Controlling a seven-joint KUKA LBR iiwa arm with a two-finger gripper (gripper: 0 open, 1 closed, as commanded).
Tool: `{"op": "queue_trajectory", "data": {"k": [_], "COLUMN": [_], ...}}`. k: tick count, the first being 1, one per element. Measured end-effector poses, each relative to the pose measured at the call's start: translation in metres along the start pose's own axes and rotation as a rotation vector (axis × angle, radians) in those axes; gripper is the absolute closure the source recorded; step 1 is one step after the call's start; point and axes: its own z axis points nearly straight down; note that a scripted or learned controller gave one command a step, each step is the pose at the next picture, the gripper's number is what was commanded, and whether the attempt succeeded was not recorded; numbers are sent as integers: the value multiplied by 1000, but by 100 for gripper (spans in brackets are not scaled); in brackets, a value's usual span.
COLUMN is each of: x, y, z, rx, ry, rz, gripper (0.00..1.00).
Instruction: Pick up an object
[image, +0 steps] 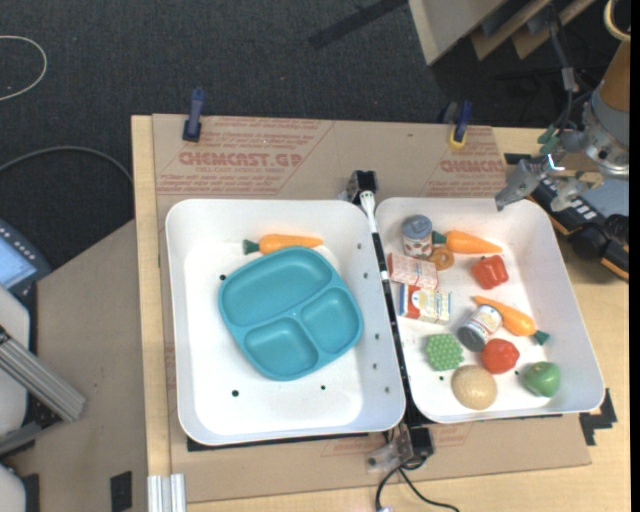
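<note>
The right bin (568, 300) holds several toy foods: a small can (417, 235), an orange carrot (470, 241), a red pepper (489, 270), two cartons (420, 290), a second can (480, 325), another carrot (508, 316), a green knobbly piece (443, 351), a red tomato (500, 355), a tan potato (474, 387) and a green fruit (541, 377). My gripper (522, 185) hangs over the far right corner of that bin, above and to the right of the upper carrot, with nothing seen in it.
The left bin (190, 330) carries a teal divided plate (290, 312) with a carrot (285, 242) behind it. A black bar (378, 260) runs between the bins. Clamps (193, 113) hold the cardboard sheet at the back. Boxes and cables lie at the far right.
</note>
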Motion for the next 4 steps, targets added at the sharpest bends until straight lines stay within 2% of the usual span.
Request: {"op": "queue_trajectory", "data": {"k": [1,2,3,4], "x": [-54,-51,-50,-50], "y": [-63,-121,-119,-157], "z": [-74,-287,-287,-241], "rx": [-6,-20,-6,5], "ry": [-5,-9,-5,2], "rz": [7,1,-1,3], "gripper": [0,0,100,100]}}
